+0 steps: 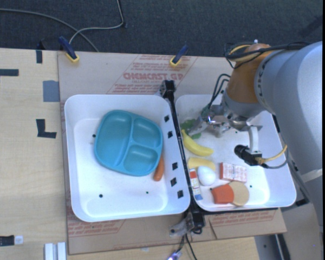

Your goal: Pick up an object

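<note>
The pincer [210, 119] is down in the right bin [279, 145], near its upper left corner, right over something green [188, 125] that sits against the divider. Honestly can't tell if it's clenched or released from this angle, the wrist and cables cover most of it, and nothing is clearly seen being gripped.

Just below the pincer there's a yellow banana [196, 145], lying at a slant. Further below that is a second yellow piece [200, 163] with a white egg [207, 175] touching its lower edge. To the right of the egg is a small red and white packet [233, 171]. Lowest of the lot, near the bin's front edge, an orange-red block [222, 194] sits right beside a round tan cookie-looking thing [240, 193].

Off to the pincer's left, across the divider, the left bin [81, 161] has a blue divided plate [129, 142], tilted a bit, with an orange carrot [159, 168] tucked against its lower right edge.

Both bins sit on a cardboard sheet [141, 75] on the wooden counter [21, 161].
</note>
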`<state>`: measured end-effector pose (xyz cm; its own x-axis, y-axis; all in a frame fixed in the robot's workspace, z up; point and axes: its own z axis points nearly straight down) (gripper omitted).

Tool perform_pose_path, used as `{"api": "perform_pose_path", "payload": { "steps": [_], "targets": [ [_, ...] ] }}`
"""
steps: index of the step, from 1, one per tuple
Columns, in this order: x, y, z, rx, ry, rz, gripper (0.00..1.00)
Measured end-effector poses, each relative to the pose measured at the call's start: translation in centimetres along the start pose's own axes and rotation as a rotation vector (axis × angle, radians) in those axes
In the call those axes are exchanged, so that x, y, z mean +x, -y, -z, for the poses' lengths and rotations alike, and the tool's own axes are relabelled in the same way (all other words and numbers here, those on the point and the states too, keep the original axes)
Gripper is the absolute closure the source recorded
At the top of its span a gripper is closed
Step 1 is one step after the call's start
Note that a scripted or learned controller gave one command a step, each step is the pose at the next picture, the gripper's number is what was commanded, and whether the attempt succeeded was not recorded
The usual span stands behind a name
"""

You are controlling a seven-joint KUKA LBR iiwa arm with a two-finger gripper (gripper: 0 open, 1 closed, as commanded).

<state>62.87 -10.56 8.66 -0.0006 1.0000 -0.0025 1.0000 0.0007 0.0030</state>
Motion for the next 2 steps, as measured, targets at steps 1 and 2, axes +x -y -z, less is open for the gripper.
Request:
{"api": "perform_pose_path", "payload": {
  "steps": [1,2],
  "targets": [
    [-0.1,-3.6,-0.2,0.022,-0.005,-0.004,0.00],
    [-0.2,-3.7,0.9,0.019,-0.002,-0.003,1.00]
  ]
}}
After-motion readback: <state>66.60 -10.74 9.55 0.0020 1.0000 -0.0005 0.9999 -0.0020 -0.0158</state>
